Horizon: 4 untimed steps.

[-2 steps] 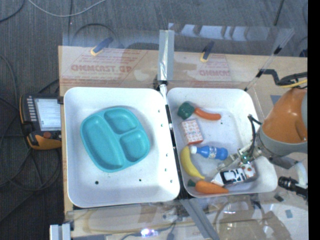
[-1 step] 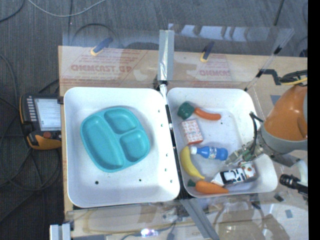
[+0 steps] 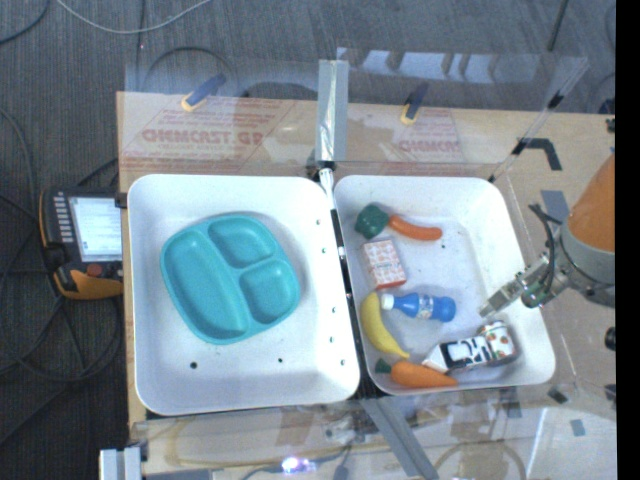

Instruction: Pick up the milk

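- A handheld device (image 3: 85,238) with a lit screen lies on the floor, far left of the banana (image 3: 377,326) and beyond the bench edge.
- The left bin (image 3: 150,368) sits left of the banana, across the divider between the two bins.
- A teal divided plate (image 3: 232,276) lies flat in that bin, well left of the banana.
- The banana lies in the right bin (image 3: 480,228), along its left wall, curving towards the near edge.
- A dark green item (image 3: 371,220) rests above the banana, near the bin's far left corner.
- A small red-and-white box (image 3: 384,263) lies just above the banana's upper tip.
- The upper carrot (image 3: 415,230) lies up and to the right of the banana, just beside the green item.
- A white bottle with blue ends (image 3: 422,307) lies on its side just right of the banana.
- The lower carrot (image 3: 420,374) lies just below and right of the banana's lower end, near the bin's near wall.
- The milk (image 3: 480,349), which looks to be the black-and-white carton, lies on its side right of the banana, in the near right corner, just beside the lower carrot.
- The gripper (image 3: 518,294) hangs right of the banana, just above the milk in this view; nothing shows in its grasp, and I cannot tell whether it is open or closed.
- The arm (image 3: 600,208), with its orange band, stands at the far right of the banana, past the bin's right wall.
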{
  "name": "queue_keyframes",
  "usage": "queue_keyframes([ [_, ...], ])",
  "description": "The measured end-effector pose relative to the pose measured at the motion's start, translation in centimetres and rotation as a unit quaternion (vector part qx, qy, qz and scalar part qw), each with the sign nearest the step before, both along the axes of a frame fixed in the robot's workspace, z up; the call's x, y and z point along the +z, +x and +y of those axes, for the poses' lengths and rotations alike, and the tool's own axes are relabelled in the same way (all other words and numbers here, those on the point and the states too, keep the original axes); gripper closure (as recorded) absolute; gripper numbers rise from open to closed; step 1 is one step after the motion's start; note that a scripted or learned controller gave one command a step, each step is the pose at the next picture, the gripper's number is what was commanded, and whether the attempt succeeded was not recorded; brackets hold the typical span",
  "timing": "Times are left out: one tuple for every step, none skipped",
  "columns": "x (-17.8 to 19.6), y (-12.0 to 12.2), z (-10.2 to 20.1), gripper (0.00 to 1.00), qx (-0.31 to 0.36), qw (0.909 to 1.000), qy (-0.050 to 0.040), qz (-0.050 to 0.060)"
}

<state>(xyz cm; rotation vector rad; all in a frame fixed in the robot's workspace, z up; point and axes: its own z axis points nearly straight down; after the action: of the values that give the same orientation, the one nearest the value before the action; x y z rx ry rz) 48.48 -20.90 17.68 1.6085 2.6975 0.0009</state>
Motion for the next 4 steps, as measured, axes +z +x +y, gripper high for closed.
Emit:
queue_keyframes([
  [-2.2, -0.1, -1.4, 1.0, 0.018, 0.9998, -0.0006, 0.001],
  [-2.2, -0.1, -1.4, 0.0, 0.018, 0.9998, -0.0002, 0.001],
  [-8.8, 0.6, 3.5, 0.0, -0.107, 0.9943, -0.0014, -0.003],
  [-8.8, 0.3, 1.1, 0.0, -0.089, 0.996, -0.0007, -0.005],
])
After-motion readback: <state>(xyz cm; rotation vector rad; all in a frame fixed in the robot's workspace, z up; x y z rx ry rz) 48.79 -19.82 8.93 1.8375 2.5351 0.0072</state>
